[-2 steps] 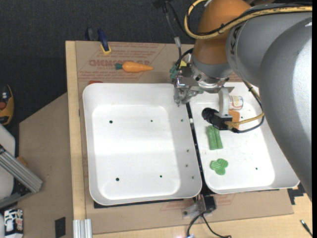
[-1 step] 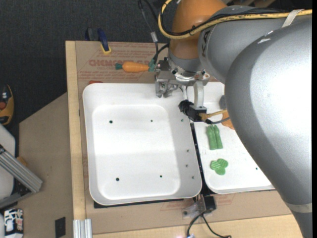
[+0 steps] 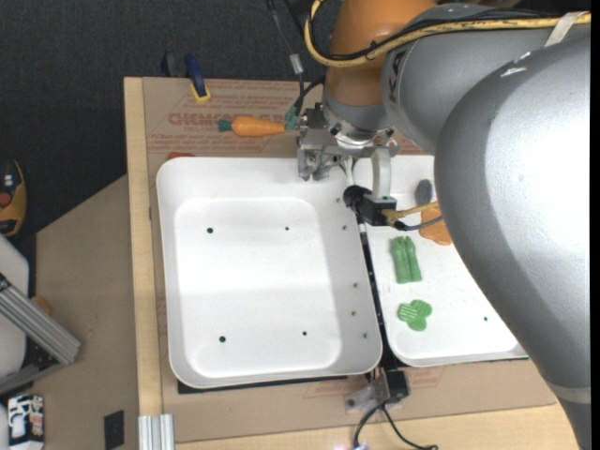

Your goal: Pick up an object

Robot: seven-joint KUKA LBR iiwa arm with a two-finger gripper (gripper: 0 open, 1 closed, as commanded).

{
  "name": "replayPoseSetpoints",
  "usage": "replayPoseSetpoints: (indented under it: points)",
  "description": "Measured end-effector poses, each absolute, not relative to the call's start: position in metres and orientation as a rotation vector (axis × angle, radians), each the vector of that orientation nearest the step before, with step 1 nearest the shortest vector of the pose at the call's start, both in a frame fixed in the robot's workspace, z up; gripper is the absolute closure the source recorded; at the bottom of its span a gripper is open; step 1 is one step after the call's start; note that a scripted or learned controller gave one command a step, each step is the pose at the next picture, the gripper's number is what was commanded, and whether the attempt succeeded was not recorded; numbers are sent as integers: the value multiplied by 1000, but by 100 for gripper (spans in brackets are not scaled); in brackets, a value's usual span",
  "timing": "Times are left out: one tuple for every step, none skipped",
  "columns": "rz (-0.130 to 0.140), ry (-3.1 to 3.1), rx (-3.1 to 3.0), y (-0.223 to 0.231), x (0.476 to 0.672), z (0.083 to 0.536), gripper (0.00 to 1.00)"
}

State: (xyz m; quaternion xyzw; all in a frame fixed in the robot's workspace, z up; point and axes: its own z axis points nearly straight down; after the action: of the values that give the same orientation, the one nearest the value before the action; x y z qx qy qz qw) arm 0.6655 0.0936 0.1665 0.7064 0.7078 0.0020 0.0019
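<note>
My gripper (image 3: 341,171) hangs below the orange wrist band, over the far edge of the bins where the left bin (image 3: 187,251) meets the right bin (image 3: 469,340). In the right bin lie a green ridged piece (image 3: 406,259), a small green lump (image 3: 414,313), an orange object (image 3: 435,227) and a grey object (image 3: 424,191), the last two partly hidden by the arm. An orange carrot toy (image 3: 253,127) lies on the cardboard behind the left bin, just left of the gripper. I see nothing held in the gripper.
The big grey arm covers the upper right of the view and part of the right bin. A blue and yellow clamp (image 3: 196,78) sits at the bench's far edge. Cables (image 3: 380,411) lie at the front edge between the bins.
</note>
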Motion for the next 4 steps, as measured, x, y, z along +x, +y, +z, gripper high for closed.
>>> replayPoseSetpoints:
  points:
    - [12,2208,2220,37,668,271,100]
    - [-3,2236,2216,130,634,237,100]
    - [-8,2233,2219,188,615,181,100]
    - [0,2223,2221,184,618,196,100]
